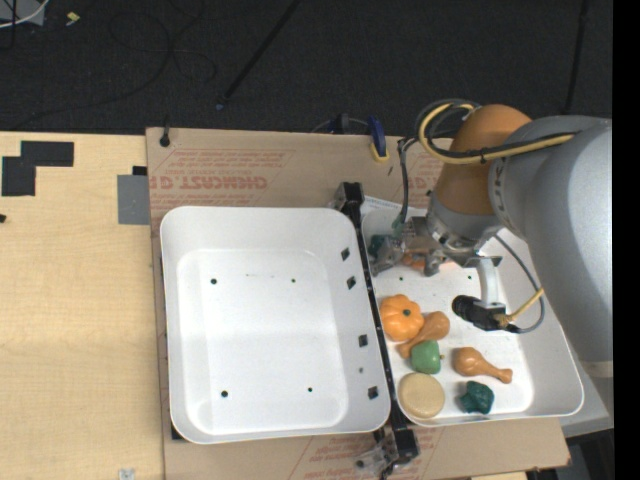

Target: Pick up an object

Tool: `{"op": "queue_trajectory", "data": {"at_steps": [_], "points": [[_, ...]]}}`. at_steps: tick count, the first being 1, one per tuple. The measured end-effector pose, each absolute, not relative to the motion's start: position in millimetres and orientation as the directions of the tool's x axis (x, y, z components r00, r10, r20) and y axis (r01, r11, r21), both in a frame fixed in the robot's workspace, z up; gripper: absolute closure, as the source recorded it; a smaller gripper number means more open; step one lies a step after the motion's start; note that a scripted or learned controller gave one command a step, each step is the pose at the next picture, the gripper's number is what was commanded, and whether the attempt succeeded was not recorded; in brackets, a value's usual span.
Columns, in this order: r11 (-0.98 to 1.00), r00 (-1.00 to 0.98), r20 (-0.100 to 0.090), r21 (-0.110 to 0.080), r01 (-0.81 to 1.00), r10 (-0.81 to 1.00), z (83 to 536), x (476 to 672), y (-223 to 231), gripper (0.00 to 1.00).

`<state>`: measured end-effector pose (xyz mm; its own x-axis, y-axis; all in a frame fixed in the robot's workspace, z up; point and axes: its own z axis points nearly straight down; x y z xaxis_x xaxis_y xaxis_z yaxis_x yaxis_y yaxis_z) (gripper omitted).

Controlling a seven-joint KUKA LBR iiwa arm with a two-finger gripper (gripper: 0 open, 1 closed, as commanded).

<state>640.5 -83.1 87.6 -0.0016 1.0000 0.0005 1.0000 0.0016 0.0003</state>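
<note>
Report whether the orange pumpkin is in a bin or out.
In: the pumpkin lies on the floor of the right-hand bin, near its left wall.

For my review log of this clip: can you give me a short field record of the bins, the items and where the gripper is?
bins: left bin and right bin, side by side
items: all in right bin, near half
item list: pumpkin; tan piece; green piece; cream disc; drumstick; dark green piece
gripper: low over right bin's far left corner, beyond the pumpkin
held: cannot tell
</note>
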Motion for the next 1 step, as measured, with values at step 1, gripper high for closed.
{"op": "queue_trajectory", "data": {"at_steps": [1], "points": [[0.004, -0.004, 0.001, -0.004, 1.000, 1.000, 87.3, 643.4, -84.3, 0.00]]}}
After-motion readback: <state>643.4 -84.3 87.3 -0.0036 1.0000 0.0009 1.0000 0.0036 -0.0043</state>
